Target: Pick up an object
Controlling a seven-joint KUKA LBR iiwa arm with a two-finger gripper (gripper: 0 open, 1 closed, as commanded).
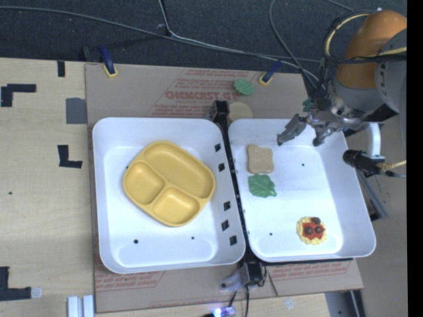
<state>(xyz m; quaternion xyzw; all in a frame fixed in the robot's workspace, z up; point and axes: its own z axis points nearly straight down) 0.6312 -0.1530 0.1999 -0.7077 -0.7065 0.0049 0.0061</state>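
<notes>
Gripper [305, 135] position: upper right of the frame, over the far edge of the right bin [344, 203], fingers spread wide with nothing between them. The grey arm [367, 78] enters from the right edge, its orange band at the top right corner.

Candidate objects lie in the right bin. A tan bread slice [260, 158] sits in the bin's upper left area, with a green leaf piece [262, 186] just below it, close but apparently apart. A small yellow item with red and dark spots [311, 230] rests well apart from both, toward the lower right. The left bin [112, 197] holds a yellow divided tray [169, 183].

Procedure, as judged from this view: the bread slice is the nearest target. Centre the fingers over it, aligned across its narrower width, then descend until the tips flank it before closing. Keep the approach off the leaf piece, since a contact there could push both items.

Limits of view: finger height above the bin floor cannot be determined from this slanted angle. The thickness of the bread slice and the leaf piece is hard to judge. The spotted item is too small to identify.
</notes>
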